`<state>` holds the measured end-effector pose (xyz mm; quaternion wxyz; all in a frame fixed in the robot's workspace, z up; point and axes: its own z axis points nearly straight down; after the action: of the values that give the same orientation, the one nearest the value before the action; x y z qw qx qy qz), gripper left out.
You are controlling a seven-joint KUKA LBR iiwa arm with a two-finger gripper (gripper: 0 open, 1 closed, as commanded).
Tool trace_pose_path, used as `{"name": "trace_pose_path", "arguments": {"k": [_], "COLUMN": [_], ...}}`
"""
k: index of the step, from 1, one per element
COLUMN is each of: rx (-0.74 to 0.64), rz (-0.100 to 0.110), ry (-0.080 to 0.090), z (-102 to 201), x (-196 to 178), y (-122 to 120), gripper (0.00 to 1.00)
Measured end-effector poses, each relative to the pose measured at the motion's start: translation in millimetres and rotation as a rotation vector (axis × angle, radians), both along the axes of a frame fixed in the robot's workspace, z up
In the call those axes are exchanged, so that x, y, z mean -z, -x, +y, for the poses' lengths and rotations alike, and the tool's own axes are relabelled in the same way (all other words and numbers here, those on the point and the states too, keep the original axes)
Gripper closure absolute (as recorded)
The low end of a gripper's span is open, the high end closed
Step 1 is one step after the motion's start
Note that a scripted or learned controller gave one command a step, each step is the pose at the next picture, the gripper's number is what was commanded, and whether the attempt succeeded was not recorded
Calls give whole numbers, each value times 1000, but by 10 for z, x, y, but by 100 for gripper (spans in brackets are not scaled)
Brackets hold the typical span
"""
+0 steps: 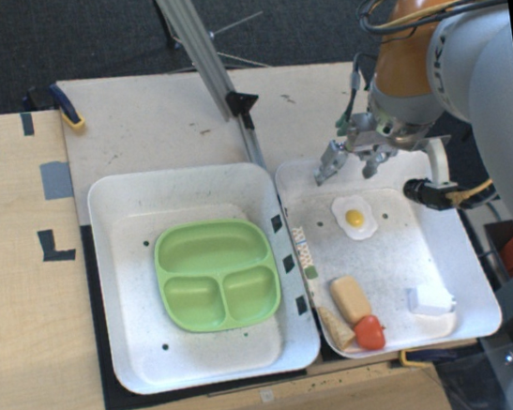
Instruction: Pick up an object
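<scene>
Tool (351,165): up over the far edge of the right bin, both fingers spread apart and pointing down, nothing between them.
Arm (463,56): grey, coming in from the right, orange band (417,1) sitting bright above the wrist.
Right bin (463,256): white, shallow, and this is where the small things lie.
Fried egg (356,217): white with a yellow yolk, flat on the bin floor at the far end, just below the tool and a touch to its right, not in contact with it.
Bread roll (350,298): tan, lying near the front left of the right bin.
Tomato (370,333): small, red, touching the near end of the roll by the front wall.
White piece (431,301): pale, hard to read against the bin, at the front right; what it is I cannot tell.
Left bin (118,266): white, side by side with the right one.
Green plate (217,274): three compartments, sitting flat in the middle of the left bin.
Tabletop (21,280): light wood on the left, with grey tape marks.
</scene>
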<state>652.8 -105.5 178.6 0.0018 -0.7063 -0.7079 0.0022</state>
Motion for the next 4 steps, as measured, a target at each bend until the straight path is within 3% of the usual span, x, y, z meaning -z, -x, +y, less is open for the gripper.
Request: {"name": "trace_pose_path", "arguments": {"k": [2, 3, 4], "rx": [0, -3, 1], "rz": [-8, -11, -8], "ry": [3, 2, 0], "z": [20, 31, 31], "x": [899, 766, 338], "y": [26, 12, 35], "gripper": [0, 100, 100]}}
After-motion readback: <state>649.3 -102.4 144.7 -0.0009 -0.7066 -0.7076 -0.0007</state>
